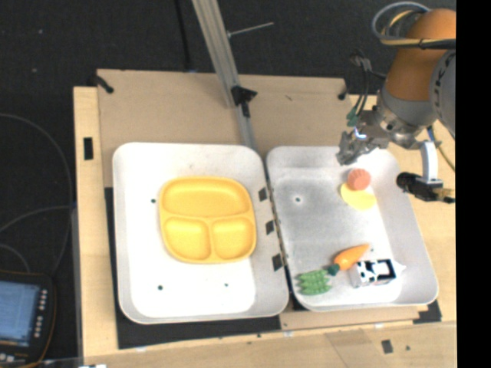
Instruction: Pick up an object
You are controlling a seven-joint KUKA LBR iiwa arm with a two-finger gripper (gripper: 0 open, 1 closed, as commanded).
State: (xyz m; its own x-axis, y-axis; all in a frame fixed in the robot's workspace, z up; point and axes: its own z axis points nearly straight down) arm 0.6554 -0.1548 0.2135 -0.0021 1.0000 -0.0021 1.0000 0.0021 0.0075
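Tan counter (176, 106) on dark floor carries two white bins. Left bin (134, 205): yellow divided tray (207, 219). Right bin (307, 221): pink ball (357, 179) on yellow disc (360, 198), toy carrot (351, 256), green piece (313, 283), black-and-white block (374, 272). Hand (349, 150) at the bin's far edge, just beside the ball; grip state cannot be told.

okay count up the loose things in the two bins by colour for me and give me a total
Yellow: 2, tray in the left bin, flat piece in the right bin
Orange: 1, carrot
Pink-red: 1, ball
Green: 1, leafy piece
Black and white: 1, block
Total: 6
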